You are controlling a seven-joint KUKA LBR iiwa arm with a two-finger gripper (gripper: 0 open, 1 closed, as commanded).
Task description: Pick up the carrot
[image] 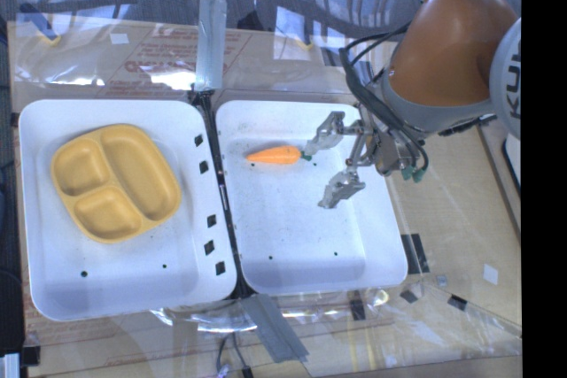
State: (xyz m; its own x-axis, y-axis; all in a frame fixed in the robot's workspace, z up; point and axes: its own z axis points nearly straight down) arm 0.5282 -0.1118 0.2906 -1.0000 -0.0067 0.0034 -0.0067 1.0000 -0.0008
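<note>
An orange carrot (pixel 274 157) with a small green top lies on its side in the upper part of the right white bin (pixel 292 257), its green end pointing right. My gripper (pixel 330 161) hangs over the same bin just right of the carrot, open. One finger (pixel 325 135) reaches toward the carrot's green end, close to it. The other finger (pixel 341 189) sits lower and farther from it. Nothing is between the fingers.
The left white bin (pixel 53 279) holds a yellow divided plate (pixel 115 181). A black ridge (pixel 217 190) separates the two bins. The grey and orange arm (pixel 447 49) looms over the right bin's upper right corner, with cables at the wrist.
</note>
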